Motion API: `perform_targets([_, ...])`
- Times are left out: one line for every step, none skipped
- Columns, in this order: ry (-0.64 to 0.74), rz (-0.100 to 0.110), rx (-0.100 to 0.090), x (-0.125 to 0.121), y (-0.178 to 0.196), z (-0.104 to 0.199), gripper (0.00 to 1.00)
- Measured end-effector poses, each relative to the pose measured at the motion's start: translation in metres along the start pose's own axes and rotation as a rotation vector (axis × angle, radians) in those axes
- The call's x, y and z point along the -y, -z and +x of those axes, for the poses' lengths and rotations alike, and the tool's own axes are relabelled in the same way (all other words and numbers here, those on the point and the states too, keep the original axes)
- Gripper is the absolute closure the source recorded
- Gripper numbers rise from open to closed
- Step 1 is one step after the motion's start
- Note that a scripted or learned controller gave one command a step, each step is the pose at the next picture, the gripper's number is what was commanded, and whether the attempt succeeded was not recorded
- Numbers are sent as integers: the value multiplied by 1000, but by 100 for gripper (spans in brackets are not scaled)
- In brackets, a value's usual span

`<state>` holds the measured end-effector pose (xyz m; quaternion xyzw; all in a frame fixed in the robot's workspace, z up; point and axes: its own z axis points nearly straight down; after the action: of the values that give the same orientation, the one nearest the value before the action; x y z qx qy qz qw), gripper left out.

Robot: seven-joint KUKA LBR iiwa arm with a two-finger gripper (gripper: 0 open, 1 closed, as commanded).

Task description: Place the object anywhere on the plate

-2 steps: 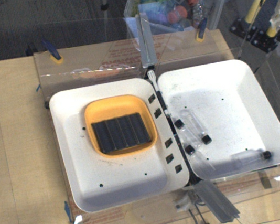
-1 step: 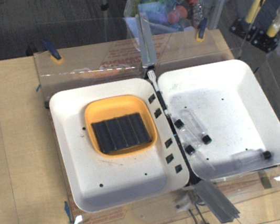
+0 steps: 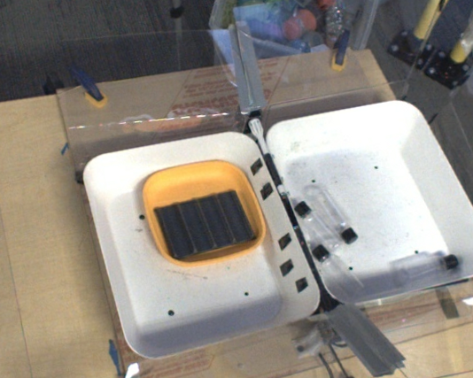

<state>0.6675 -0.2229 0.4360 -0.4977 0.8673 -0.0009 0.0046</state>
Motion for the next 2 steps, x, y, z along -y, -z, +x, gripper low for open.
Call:
perform_targets([380,-5,0,-1,-5,-1,100])
perform_targets([778,-3,1,-1,-1,-1,100])
